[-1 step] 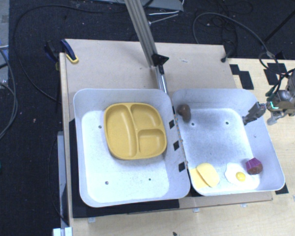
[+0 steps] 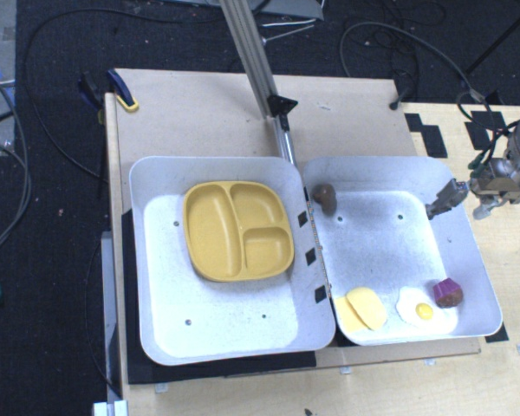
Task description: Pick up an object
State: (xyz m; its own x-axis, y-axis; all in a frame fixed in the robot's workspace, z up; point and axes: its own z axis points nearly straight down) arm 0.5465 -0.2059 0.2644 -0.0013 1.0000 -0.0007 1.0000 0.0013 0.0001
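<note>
The right bin [image 2: 390, 232] holds a small brown lump [image 2: 325, 198] at its back left corner. Along its front edge lie a yellow wedge [image 2: 364, 308], a toy fried egg [image 2: 419, 308] and a purple block [image 2: 448, 293]. My gripper [image 2: 464, 204] hovers over the bin's right rim, well above and behind the purple block. It is open, and its fingers have nothing between them. One dark finger [image 2: 442, 199] points down and left toward the bin floor.
The left bin [image 2: 165, 310] carries a yellow divided plate [image 2: 238, 230] in its back half. A slanted metal pole [image 2: 251, 46] rises from the divide between the bins. Cables lie on the dark floor around the bench.
</note>
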